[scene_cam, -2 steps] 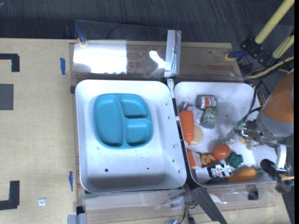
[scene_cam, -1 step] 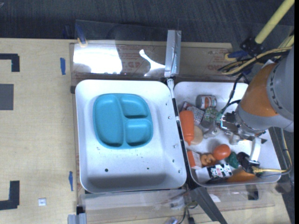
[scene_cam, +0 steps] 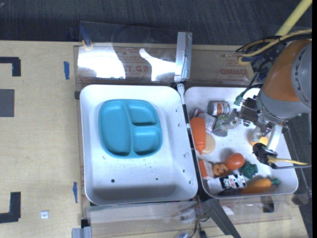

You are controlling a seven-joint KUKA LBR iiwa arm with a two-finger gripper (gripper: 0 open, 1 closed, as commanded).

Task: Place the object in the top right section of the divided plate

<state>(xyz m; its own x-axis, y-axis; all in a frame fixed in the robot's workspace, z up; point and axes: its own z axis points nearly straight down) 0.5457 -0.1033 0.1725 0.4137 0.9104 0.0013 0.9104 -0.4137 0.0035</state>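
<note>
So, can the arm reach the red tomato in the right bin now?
Probably yes. The tomato lies uncovered from above, and the arm hangs over the same bin, though a green toy lies close beside it.

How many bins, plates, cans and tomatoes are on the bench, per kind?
White bins: 2
Blue divided plate: 1
Can: 1
Red tomato: 1
Total: 5
</note>
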